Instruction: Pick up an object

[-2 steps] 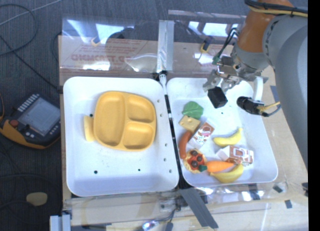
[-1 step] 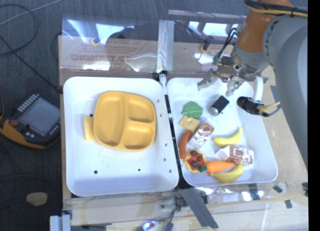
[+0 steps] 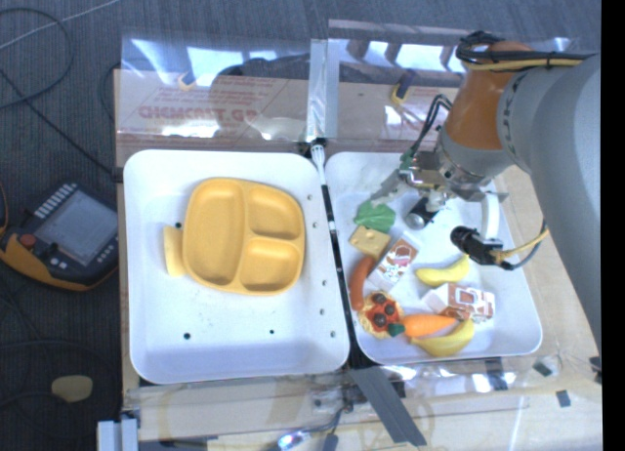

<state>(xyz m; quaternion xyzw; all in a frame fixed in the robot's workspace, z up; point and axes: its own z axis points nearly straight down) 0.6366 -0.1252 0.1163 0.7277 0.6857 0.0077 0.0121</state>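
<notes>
Camera view: end effector (image 3: pixel 422 188) low in right white bin's (image 3: pixel 522 337) far end, grip state unreadable, approaching green toy leaf (image 3: pixel 375 215); next, descend onto it.

Faint reddish lettering is seen on the brown cardboard panel (image 3: pixel 210 112) behind the left bin, under a clear plastic sheet; it runs in one line across the panel, but glare and blur keep it from being read with any certainty. Red-and-white printing is noted on a small carton (image 3: pixel 397 260) and on a second small box (image 3: pixel 469 301) in the right bin; no words can be made out. The handheld pendant (image 3: pixel 68 234) on the floor shows a screen, unreadable.
</notes>
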